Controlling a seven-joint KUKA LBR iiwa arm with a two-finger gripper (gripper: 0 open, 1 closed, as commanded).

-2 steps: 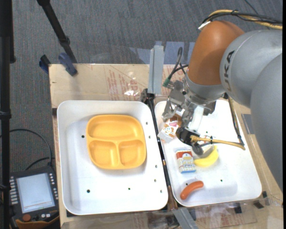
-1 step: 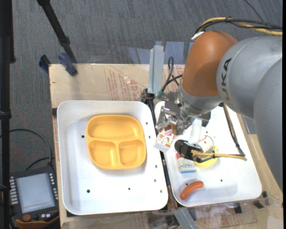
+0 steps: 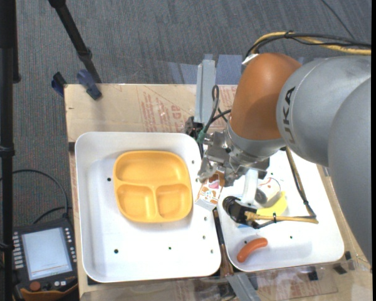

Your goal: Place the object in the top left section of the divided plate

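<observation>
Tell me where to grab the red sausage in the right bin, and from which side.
Take the red sausage at its middle, from straight above, closing across its narrow width. It lies flat, slanting up to the right, with bare right bin floor along both long sides, so I'd expect room there.

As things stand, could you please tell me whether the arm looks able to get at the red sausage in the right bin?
Probably yes: the red sausage lies by itself on the right bin's floor with nothing over it, and the gripper hangs nearby.
</observation>
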